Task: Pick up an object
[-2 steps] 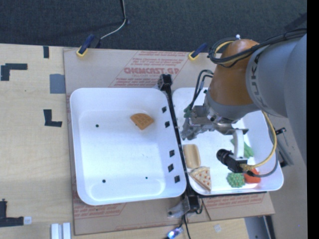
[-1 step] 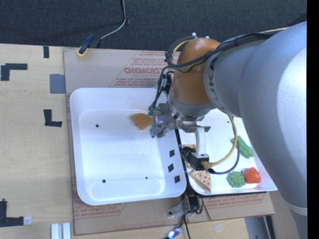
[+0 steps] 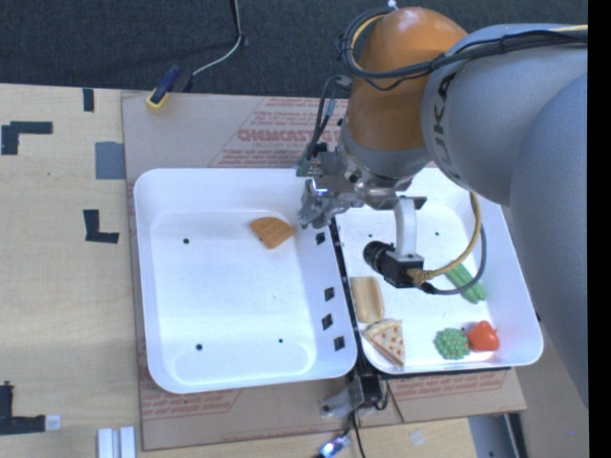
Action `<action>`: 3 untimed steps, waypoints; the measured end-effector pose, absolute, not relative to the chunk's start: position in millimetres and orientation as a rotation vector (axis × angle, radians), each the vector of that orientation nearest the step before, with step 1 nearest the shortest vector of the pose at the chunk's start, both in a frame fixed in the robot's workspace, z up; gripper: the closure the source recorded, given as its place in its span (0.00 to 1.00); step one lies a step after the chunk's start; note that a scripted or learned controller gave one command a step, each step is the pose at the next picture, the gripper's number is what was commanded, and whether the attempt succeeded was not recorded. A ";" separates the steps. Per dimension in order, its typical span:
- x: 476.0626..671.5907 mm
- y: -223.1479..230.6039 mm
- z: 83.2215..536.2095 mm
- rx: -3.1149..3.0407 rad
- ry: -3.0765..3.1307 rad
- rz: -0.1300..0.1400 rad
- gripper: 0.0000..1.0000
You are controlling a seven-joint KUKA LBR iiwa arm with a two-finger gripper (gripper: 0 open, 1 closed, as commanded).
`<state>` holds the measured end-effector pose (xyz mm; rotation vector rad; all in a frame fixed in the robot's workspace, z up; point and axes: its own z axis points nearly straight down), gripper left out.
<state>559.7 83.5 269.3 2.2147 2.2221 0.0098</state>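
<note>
Toy bread piece [image 3: 272, 231]: tan, flat, probably light and rigid, lying loose in left bin [image 3: 229, 351] near the divider; best pinched across its short edges; gripper [image 3: 318, 208] adjacent, jaw state indeterminable.

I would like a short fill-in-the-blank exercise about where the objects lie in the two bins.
1. The orange-brown wafer piece lies alone in the ____ bin.
2. The red item lies directly beside a ____ item.
3. The triangular cracker lies near the ____ edge of the right bin.
4. The end effector hovers above the ____ between the bins.

Missing words: left; green; front; divide
</note>
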 end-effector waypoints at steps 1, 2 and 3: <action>570.9 159.8 241.9 2.214 2.233 -0.002 1.00; 522.0 189.1 256.1 2.217 2.231 -0.003 1.00; 484.1 235.2 289.9 2.214 2.231 0.001 1.00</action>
